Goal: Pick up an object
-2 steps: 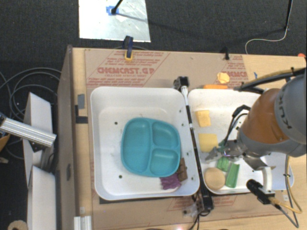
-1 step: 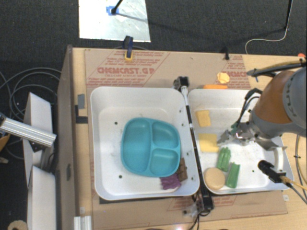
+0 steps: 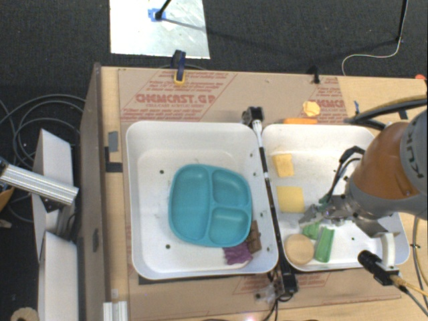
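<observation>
Pincer [image 3: 319,212] low in my right white bin [image 3: 334,136], grip state unclear, over green block [image 3: 324,244], beside yellow square [image 3: 290,198].

Pretty even overhead light, both white bins [image 3: 200,139] bright, nearly washed out. Glare on the shiny sheet [image 3: 160,19] in the upper left. Soft shadows, whole frame slightly grainy and soft.

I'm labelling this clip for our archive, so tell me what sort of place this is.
Probably a robotics lab test bench: two white bins sit on a cardboard-topped bench, an arm's gripper hangs over toy-like items, and loose cables trail on dark carpet.
</observation>
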{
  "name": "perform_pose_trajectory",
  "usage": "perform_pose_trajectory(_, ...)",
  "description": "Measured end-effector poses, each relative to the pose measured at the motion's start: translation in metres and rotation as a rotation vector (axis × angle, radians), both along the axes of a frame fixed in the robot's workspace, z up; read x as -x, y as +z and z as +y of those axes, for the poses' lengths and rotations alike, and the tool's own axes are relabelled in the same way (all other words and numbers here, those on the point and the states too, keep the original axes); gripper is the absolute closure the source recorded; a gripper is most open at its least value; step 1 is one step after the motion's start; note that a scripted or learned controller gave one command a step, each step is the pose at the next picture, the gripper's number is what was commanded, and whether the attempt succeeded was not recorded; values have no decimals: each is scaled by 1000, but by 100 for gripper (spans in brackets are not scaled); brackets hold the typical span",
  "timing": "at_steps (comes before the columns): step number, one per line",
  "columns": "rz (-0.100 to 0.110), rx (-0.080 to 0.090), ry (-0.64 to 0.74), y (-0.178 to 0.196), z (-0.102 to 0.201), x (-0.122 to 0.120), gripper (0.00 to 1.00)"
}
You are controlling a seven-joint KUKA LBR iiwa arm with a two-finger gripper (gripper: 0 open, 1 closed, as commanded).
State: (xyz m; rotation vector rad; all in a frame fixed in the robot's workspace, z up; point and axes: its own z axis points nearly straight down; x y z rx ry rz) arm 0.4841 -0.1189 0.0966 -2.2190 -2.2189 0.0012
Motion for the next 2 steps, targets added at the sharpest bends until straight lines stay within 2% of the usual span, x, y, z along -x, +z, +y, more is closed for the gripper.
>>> perform_pose_trajectory(2,-3,1,4,-13,14,-2,0)
